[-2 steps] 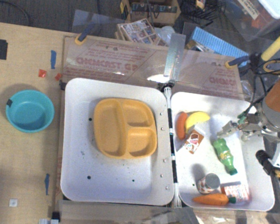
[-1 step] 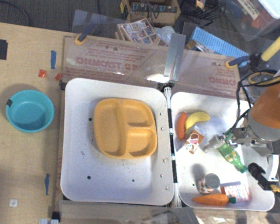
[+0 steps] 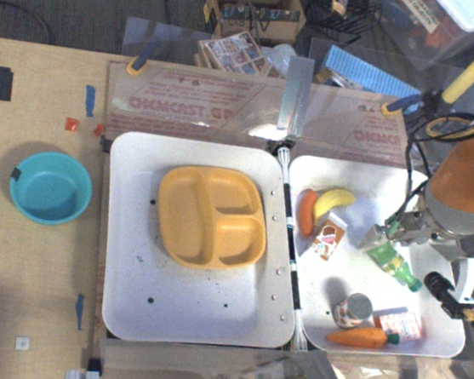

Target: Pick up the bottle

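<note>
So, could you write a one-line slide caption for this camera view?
Arm's gripper poised by the green bottle in the right bin; yellow tray in the left bin.

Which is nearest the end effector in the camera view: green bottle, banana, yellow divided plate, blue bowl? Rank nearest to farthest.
From the end effector:
1. Green bottle, right bin, just below it.
2. Banana, right bin, upper left part.
3. Yellow divided plate, left bin.
4. Blue bowl, on the bench left of both bins.

The arm (image 3: 468, 191) is grey with an orange band, with black cables alongside.
</note>
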Controlling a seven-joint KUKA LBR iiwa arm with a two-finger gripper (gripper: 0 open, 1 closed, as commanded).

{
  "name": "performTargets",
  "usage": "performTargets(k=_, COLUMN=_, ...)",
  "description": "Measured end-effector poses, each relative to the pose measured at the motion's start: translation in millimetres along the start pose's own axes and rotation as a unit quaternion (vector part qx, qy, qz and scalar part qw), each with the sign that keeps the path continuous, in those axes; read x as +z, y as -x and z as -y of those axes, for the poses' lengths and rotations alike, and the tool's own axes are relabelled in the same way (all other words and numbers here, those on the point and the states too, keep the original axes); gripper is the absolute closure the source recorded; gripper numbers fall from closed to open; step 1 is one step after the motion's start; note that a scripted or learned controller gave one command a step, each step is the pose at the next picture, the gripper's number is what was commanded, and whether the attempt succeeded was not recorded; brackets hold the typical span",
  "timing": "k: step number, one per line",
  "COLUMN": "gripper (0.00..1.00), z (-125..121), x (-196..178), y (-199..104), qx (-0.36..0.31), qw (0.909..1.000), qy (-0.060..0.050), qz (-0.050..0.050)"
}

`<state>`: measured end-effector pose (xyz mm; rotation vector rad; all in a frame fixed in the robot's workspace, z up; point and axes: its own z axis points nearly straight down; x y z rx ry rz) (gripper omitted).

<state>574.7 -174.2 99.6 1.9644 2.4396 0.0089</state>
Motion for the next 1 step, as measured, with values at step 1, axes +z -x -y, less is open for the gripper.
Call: performTargets(k=1, gripper=1.00, z=-4.8, x=-145.3, y=-54.9, qx=0.037, qw=0.9993, qy=-0.004, qz=-0.001)
